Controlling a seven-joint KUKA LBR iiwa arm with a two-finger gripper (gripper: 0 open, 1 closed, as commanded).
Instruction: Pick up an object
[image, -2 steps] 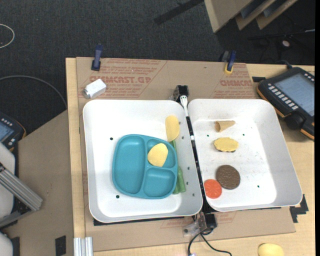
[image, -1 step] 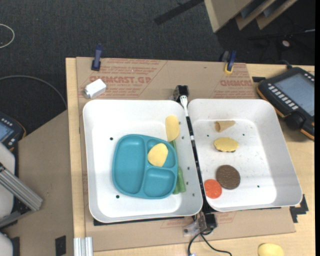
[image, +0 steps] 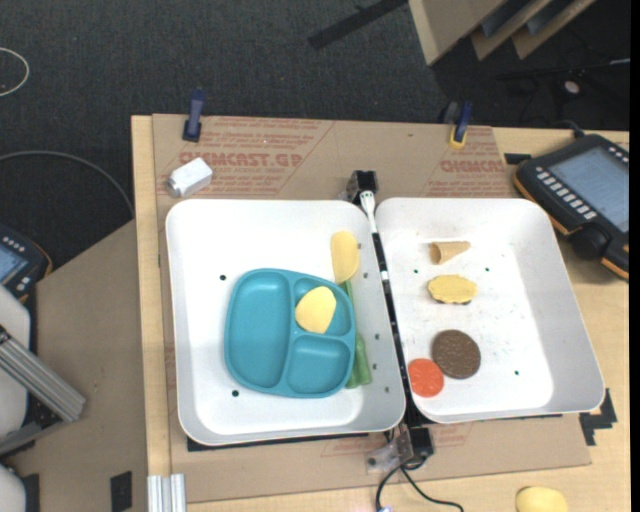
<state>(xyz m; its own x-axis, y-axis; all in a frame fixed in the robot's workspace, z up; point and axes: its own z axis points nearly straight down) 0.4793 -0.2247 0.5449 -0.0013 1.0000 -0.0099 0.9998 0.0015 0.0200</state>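
Awaiting a pick, the brown round patty (image: 456, 353) lies in the right bin (image: 540, 300), just beside a red disc (image: 425, 377). A yellow piece (image: 316, 309) sits on the teal divided plate (image: 262, 335) in the left bin (image: 200, 250). The approach seems not yet begun, and I cannot tell the claw's state. The next move calls for descending over one well-separated item. Red print on the cardboard (image: 260, 175) seems to read "SUNCAST".

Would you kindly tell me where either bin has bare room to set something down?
Right bin: bare right of the cone, cracker and brown disc. Left bin: a strip left of the blue tray. It is crowded along the divider.
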